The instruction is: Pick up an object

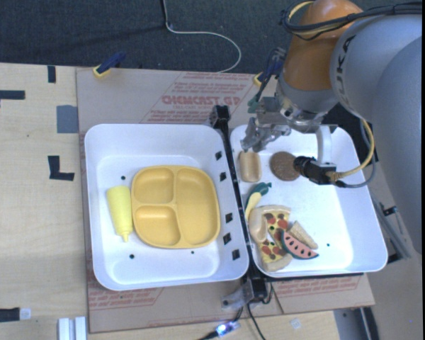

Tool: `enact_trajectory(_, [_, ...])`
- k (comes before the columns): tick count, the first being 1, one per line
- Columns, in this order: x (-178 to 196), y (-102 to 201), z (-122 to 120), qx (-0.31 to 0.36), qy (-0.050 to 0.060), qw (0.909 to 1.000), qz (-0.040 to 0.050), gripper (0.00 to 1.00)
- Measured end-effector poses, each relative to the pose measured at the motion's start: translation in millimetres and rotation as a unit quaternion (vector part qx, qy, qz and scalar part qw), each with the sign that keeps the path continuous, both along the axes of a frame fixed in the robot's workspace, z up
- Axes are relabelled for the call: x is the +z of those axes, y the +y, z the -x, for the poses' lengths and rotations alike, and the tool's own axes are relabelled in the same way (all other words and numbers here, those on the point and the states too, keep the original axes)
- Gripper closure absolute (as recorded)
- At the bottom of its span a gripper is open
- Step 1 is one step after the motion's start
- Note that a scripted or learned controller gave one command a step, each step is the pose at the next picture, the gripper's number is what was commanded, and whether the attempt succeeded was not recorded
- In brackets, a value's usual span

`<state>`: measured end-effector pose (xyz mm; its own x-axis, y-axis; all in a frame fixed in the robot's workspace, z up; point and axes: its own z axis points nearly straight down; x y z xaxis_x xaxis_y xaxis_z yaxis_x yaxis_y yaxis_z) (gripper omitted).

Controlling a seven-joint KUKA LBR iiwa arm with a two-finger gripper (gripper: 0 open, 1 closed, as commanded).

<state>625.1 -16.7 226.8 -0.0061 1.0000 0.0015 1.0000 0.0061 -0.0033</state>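
Fingers (251,142) of the grey two-finger gripper (253,144) are hanging just above the tan bread-shaped toy (250,166), at about ten o'clock in the right shallow white bin (354,250); whether they are spread or pressed together I cannot tell. At three o'clock of that toy, a round brown cookie-like disc (284,166) is lying. Toward six o'clock, a yellow banana toy (253,202) and a pizza slice toy with a watermelon wedge (278,236) are resting. Across in the left shallow white bin (106,144), a yellow divided plastic plate (176,206) is sitting with a yellow squeeze bottle (119,212) at its nine o'clock.
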Motion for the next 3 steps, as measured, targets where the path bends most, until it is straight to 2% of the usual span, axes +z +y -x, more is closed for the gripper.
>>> enact_trajectory(1, [-13.1, 56.6, -7.8, 0.000, 0.000, 1.0000, 0.0002, 1.00])
enact_trajectory(3, [-5.6, 55.6, -5.0, -0.002, -0.001, 1.0000, 0.0007, 1.00])
